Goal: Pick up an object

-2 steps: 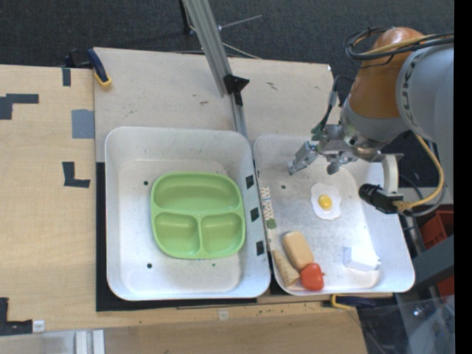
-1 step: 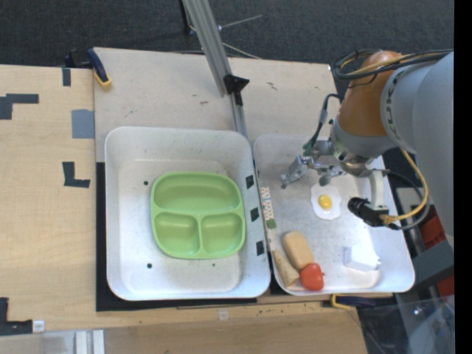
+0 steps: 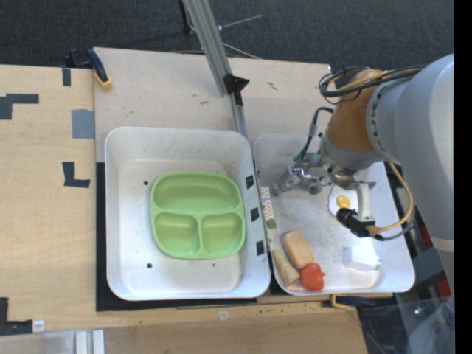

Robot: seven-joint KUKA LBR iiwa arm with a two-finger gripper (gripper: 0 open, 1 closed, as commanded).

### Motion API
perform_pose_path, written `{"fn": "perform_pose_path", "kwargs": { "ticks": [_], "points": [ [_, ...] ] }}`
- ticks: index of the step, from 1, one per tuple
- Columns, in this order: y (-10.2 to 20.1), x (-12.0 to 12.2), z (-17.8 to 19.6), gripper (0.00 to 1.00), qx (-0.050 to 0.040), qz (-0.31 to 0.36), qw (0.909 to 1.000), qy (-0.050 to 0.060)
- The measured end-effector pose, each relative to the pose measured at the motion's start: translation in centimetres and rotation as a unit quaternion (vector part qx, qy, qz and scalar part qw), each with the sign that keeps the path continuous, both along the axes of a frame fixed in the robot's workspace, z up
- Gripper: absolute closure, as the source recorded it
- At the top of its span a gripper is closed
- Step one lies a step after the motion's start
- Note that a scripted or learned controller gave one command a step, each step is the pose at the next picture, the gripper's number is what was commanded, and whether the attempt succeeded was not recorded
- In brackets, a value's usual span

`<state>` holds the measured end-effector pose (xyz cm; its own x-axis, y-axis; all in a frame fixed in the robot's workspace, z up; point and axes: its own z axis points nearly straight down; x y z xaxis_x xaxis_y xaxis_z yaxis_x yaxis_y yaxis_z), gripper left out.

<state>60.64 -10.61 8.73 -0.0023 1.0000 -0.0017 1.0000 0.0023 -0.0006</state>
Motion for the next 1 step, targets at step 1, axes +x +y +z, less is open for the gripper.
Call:
{"fn": "perform_pose_path", "kwargs": {
  "ticks": [1],
  "points": [
    [0.09,0.01,1.16,1.00,0.0007,0.001,1.0000,0.000]
  ]
}}
